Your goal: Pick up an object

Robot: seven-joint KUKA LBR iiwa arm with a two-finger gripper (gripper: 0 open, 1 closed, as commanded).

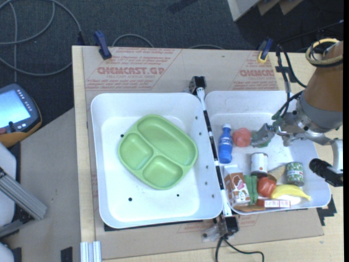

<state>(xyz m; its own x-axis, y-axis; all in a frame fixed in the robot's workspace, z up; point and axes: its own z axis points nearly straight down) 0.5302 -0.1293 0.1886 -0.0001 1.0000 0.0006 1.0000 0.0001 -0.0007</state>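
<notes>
The right bin point(240, 105) holds several small items. A blue bottle point(225, 144) lies near its left wall, with a round red fruit point(242, 137) just to its right. My gripper point(263, 136) hangs low over the bin, right beside that red fruit on its right side. Below it stands a small white and red can point(258, 162). A red tomato point(266, 186), a yellow banana point(290, 192), a green can point(295, 173) and a brown snack box point(238, 189) crowd the bin's front edge. I see nothing lifted.
The left bin point(109, 119) carries a green divided plate point(158, 152). A black divider clip point(197, 83) sits at the back between the bins. The orange-banded arm point(326, 91) reaches in from the right over the right bin's far corner.
</notes>
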